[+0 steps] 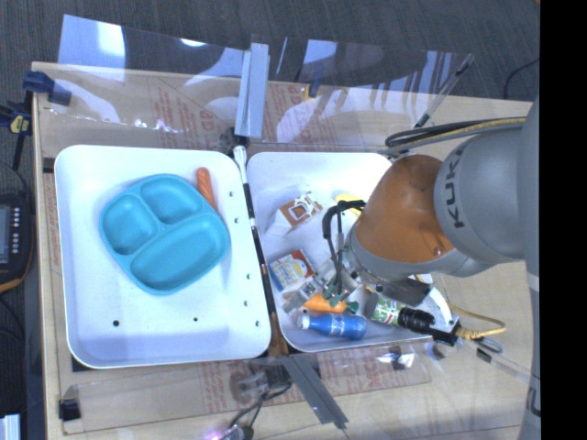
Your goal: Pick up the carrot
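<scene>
An orange carrot-like piece (324, 304) lies low in the right bin (275, 177), just above a blue bottle (335, 325). My gripper (337, 291) reaches down right over that orange piece, its tip at or touching the piece's upper right end. The grey arm with its orange band (404, 220) covers most of the bin's right half and hides what lies under it. A second orange-red elongated thing (204, 187) lies in the left bin (83, 319), against the upper edge of the blue divided plate (165, 232).
The right bin also holds a brown-and-white packet (298, 211), a colourful packet (291, 269) and a small green bottle (389, 315), all crowded close around the gripper. A black cable (431, 134) runs across the bench's upper right.
</scene>
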